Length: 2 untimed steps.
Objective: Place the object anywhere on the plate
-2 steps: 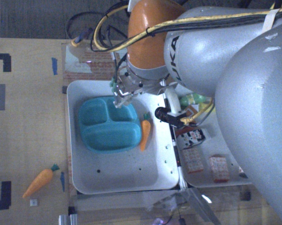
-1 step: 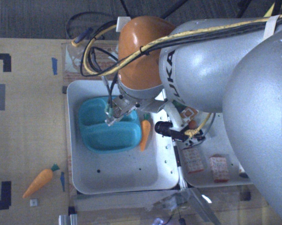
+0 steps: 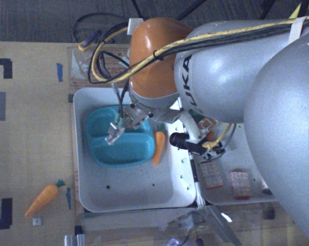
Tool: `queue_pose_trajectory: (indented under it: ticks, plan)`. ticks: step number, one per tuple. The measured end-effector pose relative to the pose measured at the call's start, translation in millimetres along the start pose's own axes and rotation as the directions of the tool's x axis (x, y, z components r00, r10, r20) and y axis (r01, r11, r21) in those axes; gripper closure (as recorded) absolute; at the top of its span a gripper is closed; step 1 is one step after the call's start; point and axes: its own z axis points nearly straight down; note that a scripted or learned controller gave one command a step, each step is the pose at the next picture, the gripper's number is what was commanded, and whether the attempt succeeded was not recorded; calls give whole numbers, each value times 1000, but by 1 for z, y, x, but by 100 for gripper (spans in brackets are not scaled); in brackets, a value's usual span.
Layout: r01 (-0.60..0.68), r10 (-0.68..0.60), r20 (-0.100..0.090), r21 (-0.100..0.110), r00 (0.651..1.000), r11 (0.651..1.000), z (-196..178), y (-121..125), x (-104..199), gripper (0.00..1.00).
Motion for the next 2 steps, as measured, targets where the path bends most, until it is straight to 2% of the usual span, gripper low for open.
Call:
queue_pose_trajectory:
  ticks: [1,2]
  plan:
    - [-1,1,1,-3,1000,1000,-10,1,-1,100]
    - [76,-76,0,2,997,997,-15,-25,19,100]
